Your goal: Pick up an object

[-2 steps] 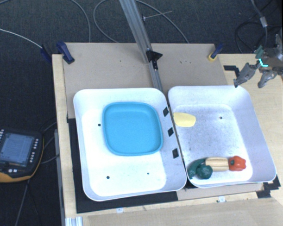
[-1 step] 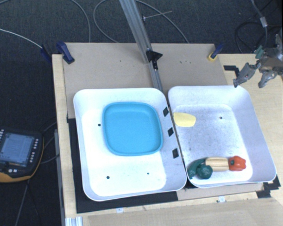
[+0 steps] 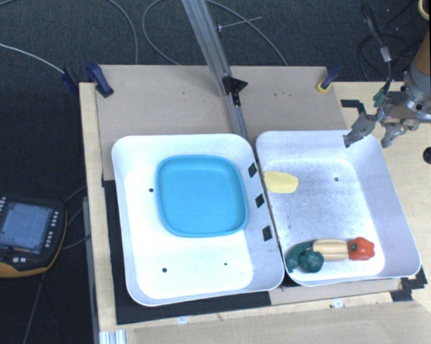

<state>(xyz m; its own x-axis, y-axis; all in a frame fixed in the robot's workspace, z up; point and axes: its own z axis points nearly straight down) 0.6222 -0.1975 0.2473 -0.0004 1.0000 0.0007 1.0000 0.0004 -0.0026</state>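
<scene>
The gripper (image 3: 375,131) hangs at the two o'clock corner of the right bin (image 3: 386,197), its two fingers spread apart with nothing between them. A yellow piece (image 3: 281,182) lies at that bin's ten o'clock, near the dividing rim. At six o'clock sit a dark green object (image 3: 305,259), a tan cylinder (image 3: 330,250) and a red piece (image 3: 361,249), touching in a row. The left bin (image 3: 135,206) holds a blue tray (image 3: 202,196). A metal pole (image 3: 209,41) rises at twelve o'clock.

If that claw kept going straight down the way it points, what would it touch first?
Probably the right bin's far right rim or the floor just inside it. The gripper hangs there, well away from the toys. Depth is unclear.
</scene>
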